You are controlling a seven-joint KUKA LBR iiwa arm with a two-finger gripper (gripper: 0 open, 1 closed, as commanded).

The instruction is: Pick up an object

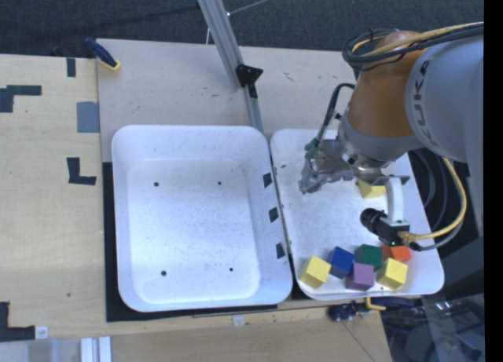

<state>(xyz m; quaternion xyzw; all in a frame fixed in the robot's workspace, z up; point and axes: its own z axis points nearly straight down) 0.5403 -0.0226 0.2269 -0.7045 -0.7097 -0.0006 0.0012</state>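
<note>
Camera view: right bin (310, 219), blocks clustered at near edge — yellow block (316, 271), blue block (342, 260), purple block (362, 275). Gripper (312, 180) above bin's far half, grip state cannot be told. Step: approach. Next: travel to a block, descend.

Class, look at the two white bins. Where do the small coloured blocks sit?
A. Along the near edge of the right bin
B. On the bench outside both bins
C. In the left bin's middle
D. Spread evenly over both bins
A: the coloured blocks are clustered along the near edge of the right bin.
</note>
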